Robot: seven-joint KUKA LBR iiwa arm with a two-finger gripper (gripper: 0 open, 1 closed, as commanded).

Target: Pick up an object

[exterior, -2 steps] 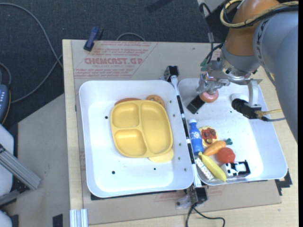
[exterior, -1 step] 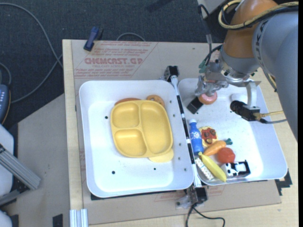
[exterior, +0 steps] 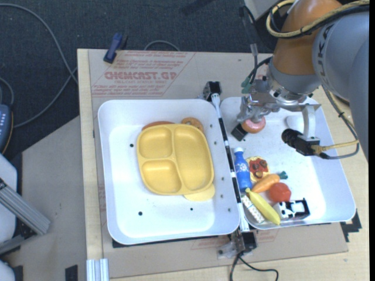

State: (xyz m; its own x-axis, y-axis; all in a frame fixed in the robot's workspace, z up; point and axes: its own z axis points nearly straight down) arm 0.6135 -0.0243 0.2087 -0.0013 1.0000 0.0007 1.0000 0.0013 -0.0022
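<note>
My gripper hangs over the back left corner of the right bin, below the grey arm's orange band. A small pink round object sits between the fingertips, and the gripper is shut on it. A little black piece lies just left of it by the bin wall. Further forward in the same bin lie a blue bottle, a red and yellow toy, a carrot, a red tomato, a banana and a black-and-white item.
The left bin holds a yellow divided plate with a brown round item behind it. A black cylinder with a cable hangs off the arm over the right bin. A blue clip lies at the bench's back left.
</note>
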